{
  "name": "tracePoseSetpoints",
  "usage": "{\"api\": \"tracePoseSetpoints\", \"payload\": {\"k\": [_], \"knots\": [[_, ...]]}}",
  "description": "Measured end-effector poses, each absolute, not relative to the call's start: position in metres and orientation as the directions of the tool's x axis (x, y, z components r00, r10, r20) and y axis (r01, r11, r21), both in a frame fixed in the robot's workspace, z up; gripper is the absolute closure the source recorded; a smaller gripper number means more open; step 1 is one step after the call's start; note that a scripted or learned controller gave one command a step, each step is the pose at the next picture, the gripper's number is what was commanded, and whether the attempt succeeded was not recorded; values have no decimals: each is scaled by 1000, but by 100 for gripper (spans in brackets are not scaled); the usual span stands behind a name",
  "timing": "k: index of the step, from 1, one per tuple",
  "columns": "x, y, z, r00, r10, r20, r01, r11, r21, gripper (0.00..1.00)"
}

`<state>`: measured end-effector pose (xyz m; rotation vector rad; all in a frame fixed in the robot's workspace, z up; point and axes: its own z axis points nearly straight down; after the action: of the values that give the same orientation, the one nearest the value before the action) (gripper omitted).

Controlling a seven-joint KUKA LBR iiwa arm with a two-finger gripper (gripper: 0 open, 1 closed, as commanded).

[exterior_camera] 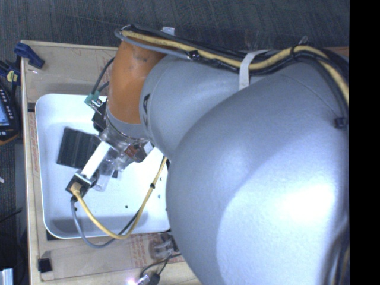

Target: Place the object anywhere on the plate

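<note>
Over the white bin (44, 159) on the bench (65, 58), the grey arm's (249, 159) pincer (111, 162) hangs low just beside a flat black rectangular object (75, 145) lying near the bin's left wall, and whether the pincer is open, closed or gripping anything cannot be told.

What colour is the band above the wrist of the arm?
The band is orange, seen best in the camera view.

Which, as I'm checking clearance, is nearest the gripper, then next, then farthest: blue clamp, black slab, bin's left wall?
From the gripper:
1. Black slab, just left, in the bin.
2. Bin's left wall, farther left.
3. Blue clamp, top-left bench corner.
</note>
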<state>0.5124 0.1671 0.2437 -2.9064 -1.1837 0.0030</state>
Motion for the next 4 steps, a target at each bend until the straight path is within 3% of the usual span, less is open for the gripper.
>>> {"api": "tracePoseSetpoints", "payload": {"k": [1,2,3,4], "knots": [[560,151,183,689,725,-7,725,-689,-6,100],[522,107,382,748,664,4,664,-748,0,100],[481,169,266,806,592,-8,592,-806,-3,100],[545,160,217,837,547,-7,547,-837,0,100]]}}
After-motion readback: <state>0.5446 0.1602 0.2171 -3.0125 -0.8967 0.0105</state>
